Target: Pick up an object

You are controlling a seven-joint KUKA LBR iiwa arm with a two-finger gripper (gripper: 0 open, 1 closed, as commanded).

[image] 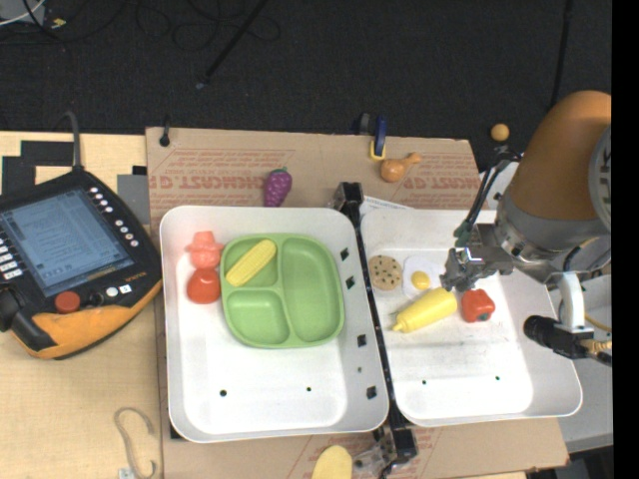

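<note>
My gripper hangs low over the right bin, near its middle. Just below it lie a red toy and a yellow squeeze bottle on its side; the gripper stands above the gap between them. I see nothing held. A brown cookie and a small yellow piece lie to the gripper's left. In the left bin sits a green divided plate with a yellow corn cob in one section, and a pink and red toy beside it.
Purple grapes and an orange toy rest on the cardboard behind the bins. A yellow item lies at the front edge. A teach pendant sits at the left. The black divider separates the bins.
</note>
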